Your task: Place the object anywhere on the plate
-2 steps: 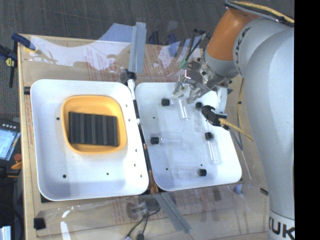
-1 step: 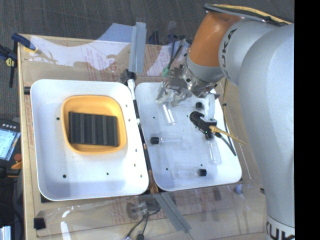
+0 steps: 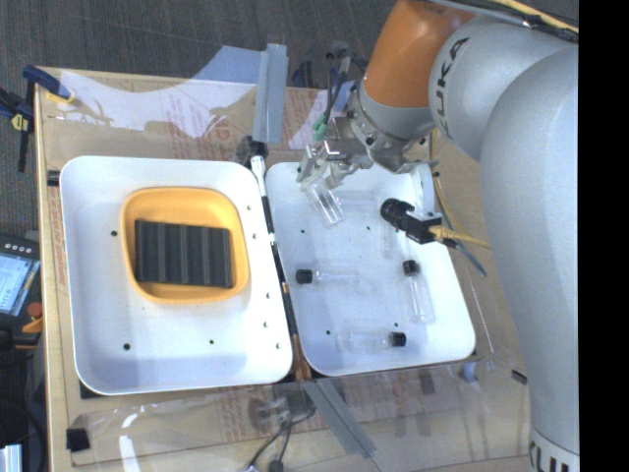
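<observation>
Nearest the camera, the counter (image 3: 197, 416) edge carries clear film and a grey strip; above it sit the two white bins side by side. In the right bin (image 3: 447, 347) lie clear vials with black caps: one (image 3: 373, 340) near the front wall, one (image 3: 418, 288) toward the right side lying front to back, one (image 3: 329, 277) near the middle with its cap pointing left; they lie apart from each other. The left bin (image 3: 88, 342) holds the plate (image 3: 182, 209), yellow-rimmed with a dark ribbed centre; no vial is on it. Farther back in the right bin, a black fitting (image 3: 405, 216) with a yellow cable juts from the arm. Beyond that the tool (image 3: 324, 190) hangs over the bin's back left corner; a clear vial (image 3: 327, 205) shows at its tip, but whether the fingers grip it I cannot tell. Behind rises the arm (image 3: 491, 87) with its orange band.
</observation>
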`<state>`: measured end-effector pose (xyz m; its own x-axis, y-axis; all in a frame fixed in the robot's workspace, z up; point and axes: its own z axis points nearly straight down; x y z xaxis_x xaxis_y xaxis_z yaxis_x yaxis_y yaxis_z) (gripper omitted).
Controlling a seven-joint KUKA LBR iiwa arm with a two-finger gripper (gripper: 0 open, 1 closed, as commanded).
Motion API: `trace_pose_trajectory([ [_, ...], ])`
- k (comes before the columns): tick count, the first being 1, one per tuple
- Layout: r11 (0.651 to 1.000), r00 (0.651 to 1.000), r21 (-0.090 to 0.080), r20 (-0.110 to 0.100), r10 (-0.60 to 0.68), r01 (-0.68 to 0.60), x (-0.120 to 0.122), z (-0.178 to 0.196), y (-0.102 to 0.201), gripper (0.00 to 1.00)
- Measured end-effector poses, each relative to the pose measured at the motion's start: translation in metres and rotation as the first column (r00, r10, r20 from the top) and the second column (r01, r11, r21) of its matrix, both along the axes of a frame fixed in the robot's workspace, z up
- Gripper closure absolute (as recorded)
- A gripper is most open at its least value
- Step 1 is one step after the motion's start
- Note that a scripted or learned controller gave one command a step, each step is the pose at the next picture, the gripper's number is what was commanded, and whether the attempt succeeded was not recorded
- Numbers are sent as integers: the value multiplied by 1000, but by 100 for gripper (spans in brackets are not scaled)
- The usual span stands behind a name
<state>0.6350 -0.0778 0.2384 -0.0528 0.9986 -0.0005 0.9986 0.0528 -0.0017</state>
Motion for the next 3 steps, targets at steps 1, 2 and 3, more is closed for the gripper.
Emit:
trace_pose_trajectory([
  [1,1000,1000,0,0,0,0,0,0,0,0],
  [2,954,954,2,-3,301,-301,11,-34,50,0],
  [3,968,968,0,1,250,-250,21,-47,117,0],
])
